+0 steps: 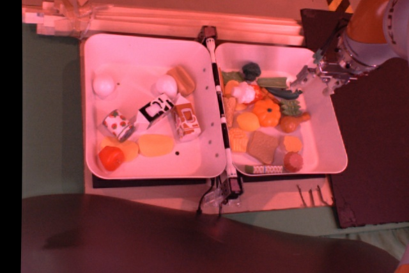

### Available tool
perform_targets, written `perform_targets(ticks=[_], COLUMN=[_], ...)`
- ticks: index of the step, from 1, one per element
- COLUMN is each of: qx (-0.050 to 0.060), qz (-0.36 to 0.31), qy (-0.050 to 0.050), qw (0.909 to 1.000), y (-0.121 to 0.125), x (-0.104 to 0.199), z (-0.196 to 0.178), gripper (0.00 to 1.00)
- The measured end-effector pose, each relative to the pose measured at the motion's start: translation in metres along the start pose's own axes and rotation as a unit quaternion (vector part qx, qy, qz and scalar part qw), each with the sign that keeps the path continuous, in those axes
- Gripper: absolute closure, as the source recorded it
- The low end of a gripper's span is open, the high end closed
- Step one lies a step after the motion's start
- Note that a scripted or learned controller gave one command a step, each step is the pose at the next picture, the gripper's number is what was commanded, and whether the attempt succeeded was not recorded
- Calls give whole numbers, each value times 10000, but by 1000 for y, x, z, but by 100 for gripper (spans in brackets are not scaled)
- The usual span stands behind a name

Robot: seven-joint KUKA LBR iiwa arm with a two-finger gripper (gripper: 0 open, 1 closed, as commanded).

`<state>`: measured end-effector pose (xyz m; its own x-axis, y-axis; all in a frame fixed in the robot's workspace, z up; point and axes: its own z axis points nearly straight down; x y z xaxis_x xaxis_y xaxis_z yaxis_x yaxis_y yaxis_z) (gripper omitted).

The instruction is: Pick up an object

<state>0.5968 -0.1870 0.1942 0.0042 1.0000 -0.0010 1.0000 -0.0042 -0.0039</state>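
My gripper (314, 84) hangs over the upper right corner of the right bin (326, 137), its fingers spread with nothing between them. Just to its left lie a dark long vegetable (284, 94) and a green pod (273, 82). Further in are an orange pumpkin (266, 112), a white mushroom (243, 93), a brown bread slice (261, 146) and a red ball (293, 162). The left bin (134, 54) holds a white ball (103, 85), a black-and-white box (154, 109), an orange-and-white carton (186, 121), a dotted cup (117, 125) and a yellow fruit (155, 145).
A black-and-white divider bar (219, 112) runs between the bins. A dark mat (374, 137) lies right of the right bin, under the arm. A pale wooden rail (192, 19) borders the bins at the back. A large dark shape (192, 233) covers the near edge.
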Motion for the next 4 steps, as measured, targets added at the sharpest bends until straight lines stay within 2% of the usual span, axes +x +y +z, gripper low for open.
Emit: perform_targets(ticks=[1,2,3,4], qx=[-4,-78,-75,-70], qz=[-1,-18,7,-9], qy=[0,9,-15,-14], qw=[10000,10000,10000,10000], y=[-9,-5,-6,-6], x=[3,5,2,2], z=[49,80,71,25], gripper=[0,0,100,100])
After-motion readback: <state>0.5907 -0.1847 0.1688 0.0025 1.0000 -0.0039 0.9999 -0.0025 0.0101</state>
